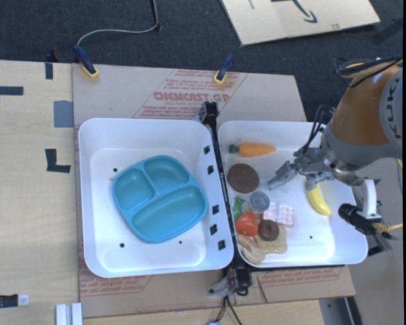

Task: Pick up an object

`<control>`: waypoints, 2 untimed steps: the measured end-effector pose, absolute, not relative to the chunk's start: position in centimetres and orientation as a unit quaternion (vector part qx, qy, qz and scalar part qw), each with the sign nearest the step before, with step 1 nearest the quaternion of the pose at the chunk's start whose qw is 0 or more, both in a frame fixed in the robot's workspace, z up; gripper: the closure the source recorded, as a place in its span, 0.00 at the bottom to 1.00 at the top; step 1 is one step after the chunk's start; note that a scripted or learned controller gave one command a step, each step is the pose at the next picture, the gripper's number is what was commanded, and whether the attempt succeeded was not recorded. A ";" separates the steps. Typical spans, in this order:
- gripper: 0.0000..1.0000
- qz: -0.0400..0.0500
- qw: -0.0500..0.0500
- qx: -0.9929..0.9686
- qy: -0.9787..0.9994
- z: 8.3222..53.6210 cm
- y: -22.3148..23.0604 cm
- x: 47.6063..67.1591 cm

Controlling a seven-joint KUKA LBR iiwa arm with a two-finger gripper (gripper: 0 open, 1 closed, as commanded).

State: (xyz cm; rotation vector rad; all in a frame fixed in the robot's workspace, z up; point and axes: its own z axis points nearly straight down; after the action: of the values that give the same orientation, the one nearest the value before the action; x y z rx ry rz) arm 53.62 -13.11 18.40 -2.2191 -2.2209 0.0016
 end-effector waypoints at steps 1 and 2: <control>0.00 0.000 0.000 -0.707 -0.707 12.2 -11.6 52.3; 0.00 0.000 0.000 -0.707 -0.707 8.6 -9.6 55.0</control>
State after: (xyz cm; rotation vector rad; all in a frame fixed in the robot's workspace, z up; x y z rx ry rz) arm 55.01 -9.58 8.59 -2.2208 -2.2224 -0.0010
